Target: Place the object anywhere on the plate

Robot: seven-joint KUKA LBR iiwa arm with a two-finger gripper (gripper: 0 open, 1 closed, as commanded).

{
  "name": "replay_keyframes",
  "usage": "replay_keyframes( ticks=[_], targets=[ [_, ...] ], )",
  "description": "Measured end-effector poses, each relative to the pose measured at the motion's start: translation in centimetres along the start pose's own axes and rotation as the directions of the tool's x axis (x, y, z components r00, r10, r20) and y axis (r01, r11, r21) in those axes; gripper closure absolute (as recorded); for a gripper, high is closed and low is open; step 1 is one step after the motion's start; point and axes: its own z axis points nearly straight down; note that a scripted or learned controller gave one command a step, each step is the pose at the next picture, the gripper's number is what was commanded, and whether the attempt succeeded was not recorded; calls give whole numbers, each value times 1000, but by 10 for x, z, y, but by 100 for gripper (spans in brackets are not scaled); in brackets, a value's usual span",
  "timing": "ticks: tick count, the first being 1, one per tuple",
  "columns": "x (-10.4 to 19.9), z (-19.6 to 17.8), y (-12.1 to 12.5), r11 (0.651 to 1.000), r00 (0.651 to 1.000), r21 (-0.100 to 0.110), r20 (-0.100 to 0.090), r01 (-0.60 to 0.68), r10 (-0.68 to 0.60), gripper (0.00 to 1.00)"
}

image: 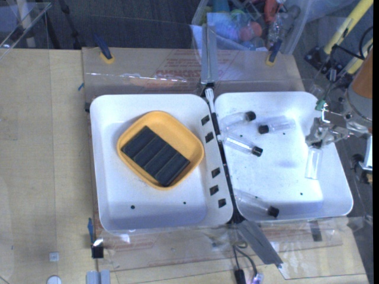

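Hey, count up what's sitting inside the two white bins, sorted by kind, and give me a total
Clear plastic tubes with black caps: 4, all loose in the right bin
Yellow square plate with dark ribbed centre: 1, in the left bin
Clear tube without visible cap: 1, at the gripper
Total: 6

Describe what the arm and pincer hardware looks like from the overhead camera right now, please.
At the right edge, the pincer is a small metal assembly of silver-grey brackets and thin fingers, with a tiny green spot on its upper part. Behind it, the arm shows as a blurred orange-brown curve. Finer markings are too blurred to make out.
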Motion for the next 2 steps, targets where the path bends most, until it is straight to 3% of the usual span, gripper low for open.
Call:
replay_keyframes(
  ticks=[1,2],
  targets=[
    [35,-11,16,993,993,-4,0,122,-122,100],
    [75,6,8,945,945,2,-2,326,-326,100]
  ],
)
